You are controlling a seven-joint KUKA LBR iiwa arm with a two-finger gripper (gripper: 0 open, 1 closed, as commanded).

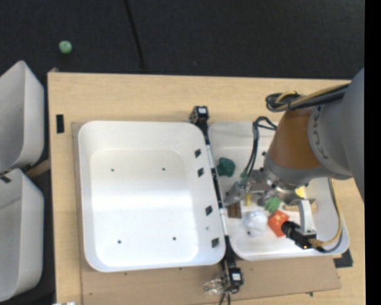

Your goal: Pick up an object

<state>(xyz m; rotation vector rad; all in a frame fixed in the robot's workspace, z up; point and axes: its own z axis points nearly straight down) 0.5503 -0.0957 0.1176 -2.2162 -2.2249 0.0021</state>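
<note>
My gripper (pixel 261 196) hangs low in the right bin (pixel 232 135), over a cluster of small objects. Under and beside it lie a white crumpled object (pixel 255 222), an orange-red object (pixel 278 223), a small green piece (pixel 272 204) and a brown piece (pixel 233 211). A dark green object (pixel 225 166) sits apart, toward the bin's left wall. The wrist and its orange band (pixel 293 146) hide the fingers from above, so nothing can be seen between them.
The left bin (pixel 140 192) stands beside the right one, parted by a ridge with black clips (pixel 211 189). Black and yellow cables (pixel 317 237) trail at the right bin's front right. A small green ball (pixel 65 46) lies on the dark floor beyond the bench.
</note>
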